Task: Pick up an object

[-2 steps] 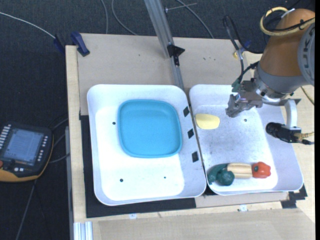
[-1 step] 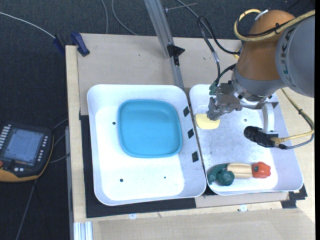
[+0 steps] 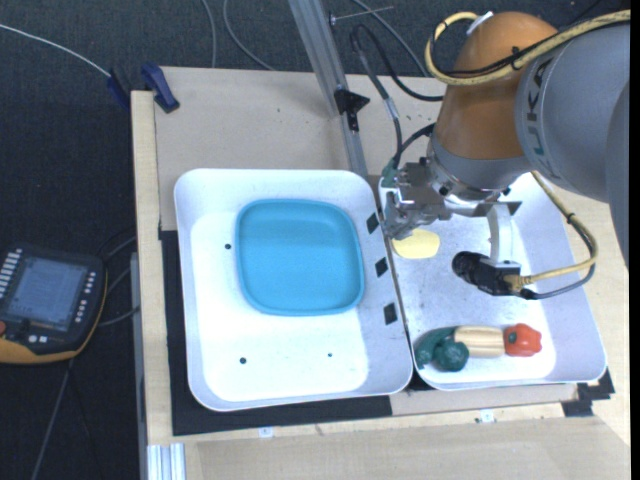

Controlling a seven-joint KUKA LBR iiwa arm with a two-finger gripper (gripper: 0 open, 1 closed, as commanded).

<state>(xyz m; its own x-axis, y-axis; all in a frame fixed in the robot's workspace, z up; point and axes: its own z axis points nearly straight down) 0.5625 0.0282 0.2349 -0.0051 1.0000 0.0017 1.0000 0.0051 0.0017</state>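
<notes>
There are two white bins side by side on the bench (image 3: 150,268). The left bin (image 3: 200,368) holds one thing, a blue square plate (image 3: 300,256), lying flat near the bin's far edge. The right bin (image 3: 580,338) holds four loose things: one pale yellow piece (image 3: 420,245) near its left wall, and, along its near edge, one green object (image 3: 443,352), one tan stick-like object (image 3: 480,341) and one red object (image 3: 522,340). These three lie in a row and seem to touch each other.

The one arm (image 3: 500,98) covers the far part of the right bin. Its gripper (image 3: 408,220) is just above the pale yellow piece, at the far left corner of the right bin. I cannot tell if the jaws are released or clenched, because the wrist hides them. A black part with a yellow cable (image 3: 485,271) hangs beside it. A metal pole (image 3: 320,38) stands at the far edge of the bench. One handheld control unit (image 3: 45,303) lies on the floor to the left, cut off by the picture's edge.
</notes>
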